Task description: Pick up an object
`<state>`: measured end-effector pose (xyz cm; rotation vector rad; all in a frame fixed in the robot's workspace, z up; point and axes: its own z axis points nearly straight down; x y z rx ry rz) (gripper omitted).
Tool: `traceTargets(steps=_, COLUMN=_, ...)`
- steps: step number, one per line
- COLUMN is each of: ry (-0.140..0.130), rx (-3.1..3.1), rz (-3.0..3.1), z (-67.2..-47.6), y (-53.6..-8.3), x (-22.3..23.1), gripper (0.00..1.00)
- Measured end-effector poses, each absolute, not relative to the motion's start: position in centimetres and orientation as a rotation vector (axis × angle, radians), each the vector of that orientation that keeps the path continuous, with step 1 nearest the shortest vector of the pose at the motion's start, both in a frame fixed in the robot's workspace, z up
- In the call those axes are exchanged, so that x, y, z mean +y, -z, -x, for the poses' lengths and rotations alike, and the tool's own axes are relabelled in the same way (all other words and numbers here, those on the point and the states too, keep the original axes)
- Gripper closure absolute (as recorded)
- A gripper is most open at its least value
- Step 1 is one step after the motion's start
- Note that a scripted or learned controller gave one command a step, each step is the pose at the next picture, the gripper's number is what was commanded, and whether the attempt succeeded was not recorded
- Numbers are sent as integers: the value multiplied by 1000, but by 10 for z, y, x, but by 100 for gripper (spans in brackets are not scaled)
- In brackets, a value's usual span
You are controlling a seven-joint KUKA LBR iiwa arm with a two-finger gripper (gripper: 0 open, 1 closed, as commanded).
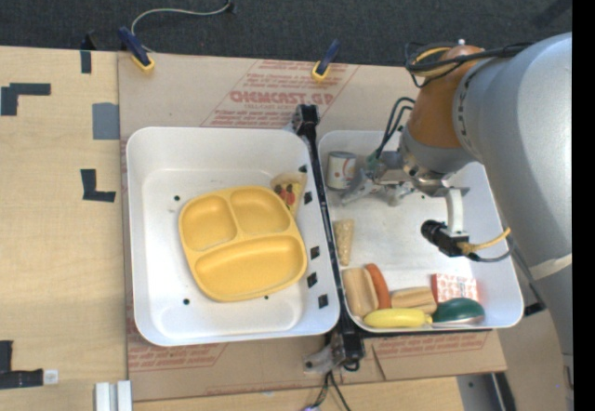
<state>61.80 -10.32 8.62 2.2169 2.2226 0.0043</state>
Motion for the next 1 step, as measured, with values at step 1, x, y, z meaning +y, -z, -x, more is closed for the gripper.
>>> traceTargets(steps=1, ry=0, rx=2223, rz=-2215, z=-618, y=-96, x=-104, gripper=100)
